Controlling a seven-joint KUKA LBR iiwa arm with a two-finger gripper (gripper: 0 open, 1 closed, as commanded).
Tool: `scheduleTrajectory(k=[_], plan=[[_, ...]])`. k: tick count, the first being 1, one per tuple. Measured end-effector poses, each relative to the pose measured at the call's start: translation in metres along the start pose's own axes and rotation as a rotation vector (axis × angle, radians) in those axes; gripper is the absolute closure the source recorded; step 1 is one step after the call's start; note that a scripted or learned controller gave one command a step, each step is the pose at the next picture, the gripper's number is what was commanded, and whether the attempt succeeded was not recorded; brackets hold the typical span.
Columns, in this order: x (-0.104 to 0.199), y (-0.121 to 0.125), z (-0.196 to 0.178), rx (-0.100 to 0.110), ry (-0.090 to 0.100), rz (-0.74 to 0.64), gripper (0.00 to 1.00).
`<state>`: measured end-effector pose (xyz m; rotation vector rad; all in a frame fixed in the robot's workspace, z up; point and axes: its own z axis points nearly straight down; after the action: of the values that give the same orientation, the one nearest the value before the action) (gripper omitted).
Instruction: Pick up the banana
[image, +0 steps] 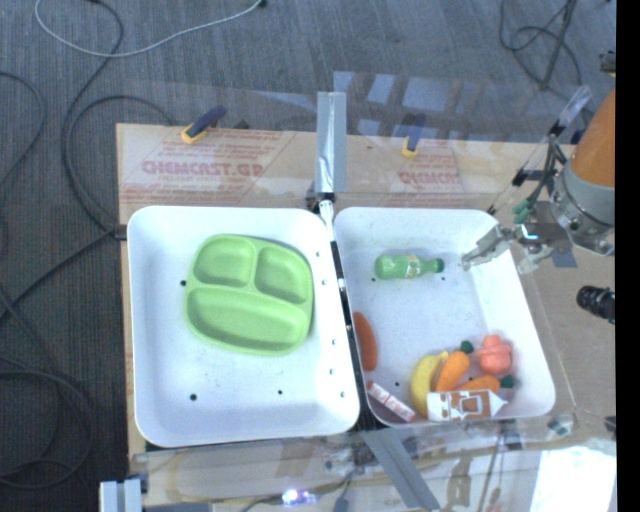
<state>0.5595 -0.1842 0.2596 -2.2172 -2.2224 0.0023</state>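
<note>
One banana (428, 374) is seen in the camera view, lying in the right bin (455, 315) near its front wall, long axis running roughly front to back, pressed against a carrot (452, 369). The gripper (492, 247) hangs well behind it toward the right; its state cannot be told.

Banana (428, 374): a small yellow fruit, curved, lying in the right bin (420, 320) toward its near edge. It rests among a cluster of items at the bin's lower right, its curved back turned toward the bin's open middle. An orange carrot (452, 370) lies against its right side, partly overlapping it, and a white-and-orange carton (468, 404) sits just below its lower end. Only the left flank and upper tip show clearly.
</note>
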Motion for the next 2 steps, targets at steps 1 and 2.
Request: scheduleTrajectory(k=[1,2], plan=[[0.063,-0.061,0.031,-0.002,0.0,-0.51,0.0],[0.079,-0.075,0.156,-0.001,0.001,-0.459,0.0]])
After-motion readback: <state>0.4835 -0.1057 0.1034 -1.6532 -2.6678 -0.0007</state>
